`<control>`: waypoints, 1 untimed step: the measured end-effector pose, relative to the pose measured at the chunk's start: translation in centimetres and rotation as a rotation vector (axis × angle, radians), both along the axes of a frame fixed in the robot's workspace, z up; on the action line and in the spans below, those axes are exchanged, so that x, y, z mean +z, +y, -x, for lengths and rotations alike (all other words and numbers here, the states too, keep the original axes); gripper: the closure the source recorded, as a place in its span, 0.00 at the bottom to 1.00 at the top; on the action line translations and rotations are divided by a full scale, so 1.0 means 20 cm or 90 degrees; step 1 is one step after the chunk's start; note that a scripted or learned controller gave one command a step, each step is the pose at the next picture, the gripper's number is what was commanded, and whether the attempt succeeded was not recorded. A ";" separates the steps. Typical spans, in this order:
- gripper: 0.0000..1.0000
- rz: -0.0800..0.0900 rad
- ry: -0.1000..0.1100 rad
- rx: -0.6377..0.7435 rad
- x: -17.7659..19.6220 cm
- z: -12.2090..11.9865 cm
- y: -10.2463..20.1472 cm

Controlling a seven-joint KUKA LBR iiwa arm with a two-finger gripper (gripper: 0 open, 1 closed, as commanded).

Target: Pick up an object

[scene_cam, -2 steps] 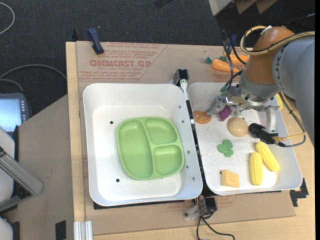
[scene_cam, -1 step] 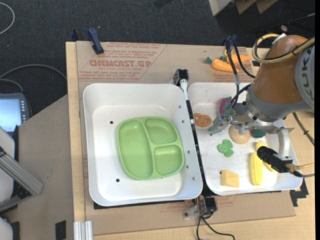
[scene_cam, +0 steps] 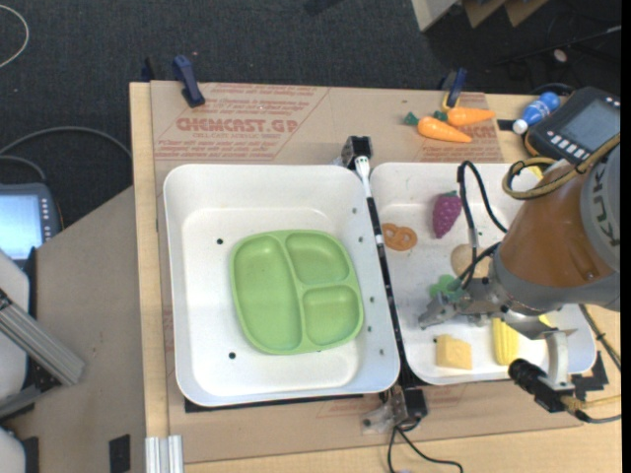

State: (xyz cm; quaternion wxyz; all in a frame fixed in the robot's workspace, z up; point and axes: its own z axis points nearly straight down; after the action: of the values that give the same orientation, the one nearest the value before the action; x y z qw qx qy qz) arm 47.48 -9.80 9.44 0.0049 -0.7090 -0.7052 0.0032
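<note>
The right bin (scene_cam: 419, 187) holds a purple bunch of grapes (scene_cam: 447, 214), a brown pretzel (scene_cam: 399, 236), a tan rounded piece (scene_cam: 460, 258), a small green item (scene_cam: 443, 287), a yellow cheese wedge (scene_cam: 454, 352) and a yellow corn cob (scene_cam: 505, 342). My gripper (scene_cam: 435, 311) hangs low over the middle of this bin, just below the green item and above the cheese wedge. The grey and orange arm (scene_cam: 552, 235) covers the bin's right half. I see nothing held.
The left bin (scene_cam: 197, 205) bears a green divided plate (scene_cam: 296, 291). On the bench behind the right bin lie two orange carrots (scene_cam: 446, 125), a blue bottle (scene_cam: 540, 108) and a control pendant (scene_cam: 578, 128). A black cable (scene_cam: 471, 205) loops over the right bin.
</note>
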 end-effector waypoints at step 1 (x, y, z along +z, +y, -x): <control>0.00 0.008 -0.013 -0.002 0.44 -0.02 -0.48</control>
State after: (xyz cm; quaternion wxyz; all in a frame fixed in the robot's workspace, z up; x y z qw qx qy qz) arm 47.96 -19.42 18.16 -0.0068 -0.7101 -0.7040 0.0001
